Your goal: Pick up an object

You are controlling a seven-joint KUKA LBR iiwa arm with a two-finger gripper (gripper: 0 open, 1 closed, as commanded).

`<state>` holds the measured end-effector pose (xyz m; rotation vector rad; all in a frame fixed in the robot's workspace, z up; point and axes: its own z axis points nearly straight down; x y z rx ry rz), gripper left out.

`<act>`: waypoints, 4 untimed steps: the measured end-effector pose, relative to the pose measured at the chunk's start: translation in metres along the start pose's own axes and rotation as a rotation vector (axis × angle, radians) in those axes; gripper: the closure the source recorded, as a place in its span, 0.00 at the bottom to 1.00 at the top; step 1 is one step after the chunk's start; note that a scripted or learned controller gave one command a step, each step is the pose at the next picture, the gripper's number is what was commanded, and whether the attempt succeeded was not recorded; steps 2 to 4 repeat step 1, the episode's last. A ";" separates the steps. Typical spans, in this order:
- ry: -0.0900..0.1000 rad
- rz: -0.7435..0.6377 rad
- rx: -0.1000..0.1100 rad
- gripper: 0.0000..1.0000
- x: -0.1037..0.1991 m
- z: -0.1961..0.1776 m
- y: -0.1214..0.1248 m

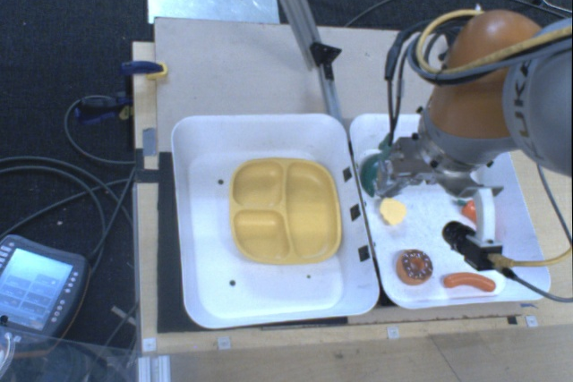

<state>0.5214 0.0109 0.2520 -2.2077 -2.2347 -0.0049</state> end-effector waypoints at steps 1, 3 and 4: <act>0.000 0.001 0.003 1.00 0.051 0.018 -0.020; 0.000 0.001 0.003 1.00 0.051 0.018 -0.020; 0.000 0.001 0.003 1.00 0.051 0.018 -0.020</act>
